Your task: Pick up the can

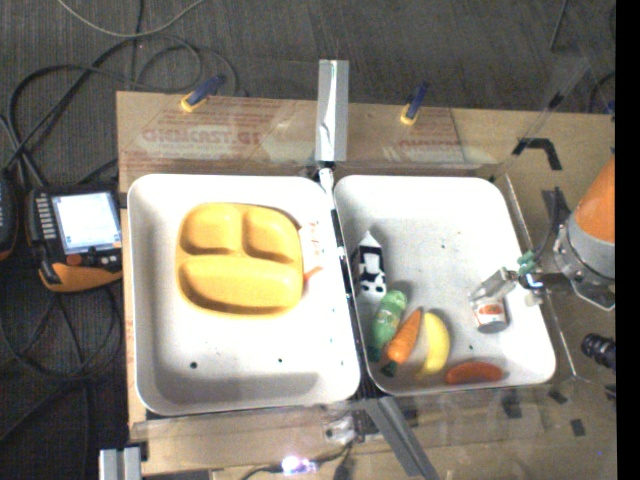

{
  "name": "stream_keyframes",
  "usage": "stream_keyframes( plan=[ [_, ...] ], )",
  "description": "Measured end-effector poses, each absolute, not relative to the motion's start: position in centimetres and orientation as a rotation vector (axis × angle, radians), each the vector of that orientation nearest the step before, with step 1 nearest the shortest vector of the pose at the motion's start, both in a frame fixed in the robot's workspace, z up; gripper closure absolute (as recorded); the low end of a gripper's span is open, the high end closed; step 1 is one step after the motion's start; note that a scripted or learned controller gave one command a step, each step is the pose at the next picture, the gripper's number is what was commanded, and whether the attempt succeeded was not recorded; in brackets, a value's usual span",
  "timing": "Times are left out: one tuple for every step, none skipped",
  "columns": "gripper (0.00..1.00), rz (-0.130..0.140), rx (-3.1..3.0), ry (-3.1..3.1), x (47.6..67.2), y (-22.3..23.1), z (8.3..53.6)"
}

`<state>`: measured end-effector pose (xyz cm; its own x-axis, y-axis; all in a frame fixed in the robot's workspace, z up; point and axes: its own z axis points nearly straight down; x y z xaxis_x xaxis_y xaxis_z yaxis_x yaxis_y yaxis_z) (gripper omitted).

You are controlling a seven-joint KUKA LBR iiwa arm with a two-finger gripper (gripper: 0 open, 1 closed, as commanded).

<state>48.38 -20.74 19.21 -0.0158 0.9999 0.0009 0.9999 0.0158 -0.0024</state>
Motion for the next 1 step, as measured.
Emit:
stream_keyframes(
  plan=[
    [0.0,0.0,-1.929,-2.475,48.87,-18.53,16.96]
  ],
)
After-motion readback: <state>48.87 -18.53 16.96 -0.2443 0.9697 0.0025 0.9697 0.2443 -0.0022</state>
